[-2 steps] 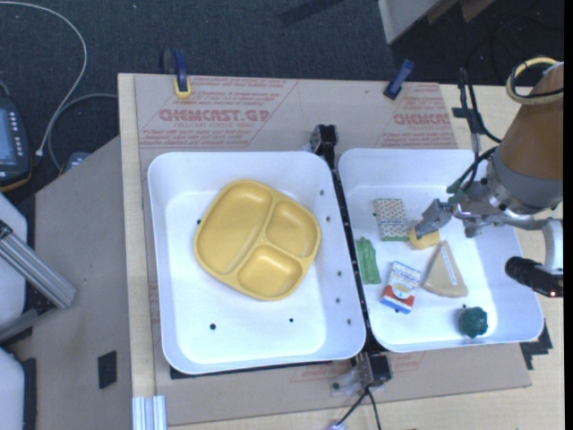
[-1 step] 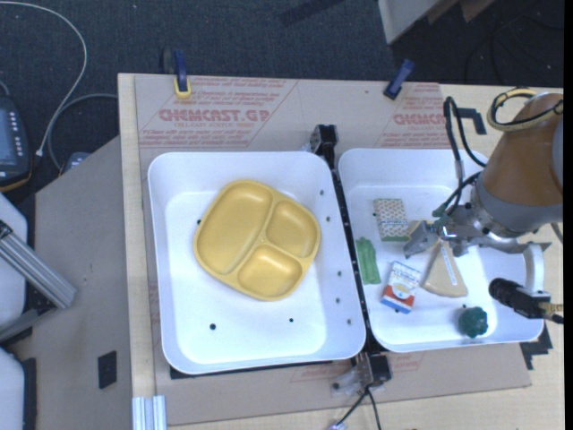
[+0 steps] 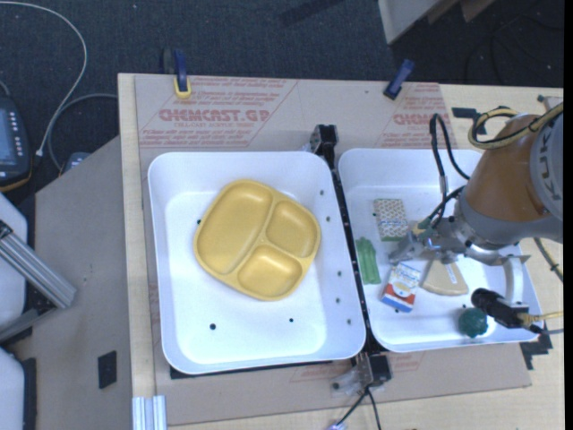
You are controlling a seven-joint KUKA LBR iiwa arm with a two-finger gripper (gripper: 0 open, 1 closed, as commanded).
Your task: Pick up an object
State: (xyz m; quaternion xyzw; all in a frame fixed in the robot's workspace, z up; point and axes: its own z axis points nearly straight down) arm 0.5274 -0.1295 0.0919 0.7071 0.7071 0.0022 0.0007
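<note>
My arm reaches in from the right, its orange band [image 3: 503,176] hanging over the right bin [image 3: 501,328], and my hand [image 3: 419,245] sits low inside that bin near its middle; I cannot tell from this angle how my hand is set or whether anything is in it. Just under and around my hand lies a small cluster of things: a small white carton with red and blue print [image 3: 401,287] lies tilted just below it, a pale cream wedge [image 3: 445,279] rests right beside the carton on its right, and a speckled grey and white block [image 3: 390,218] sits a little above, toward the far side of the bin. A slim green strip [image 3: 367,261] lies along the bin's left wall, near the carton but apart from it. Toward the near right corner a dark green ball [image 3: 474,322] rests close to the rim, with a black part of my wrist gear [image 3: 499,307] just over it. The left bin [image 3: 179,312] holds a yellow divided plate [image 3: 258,238] with three compartments, sitting roughly in its middle and well apart from everything I am working over. Both bins rest side by side on a brown board with red lettering [image 3: 215,115] that covers the table, clamped at its far edge by a yellow and blue clip [image 3: 182,77]
</note>
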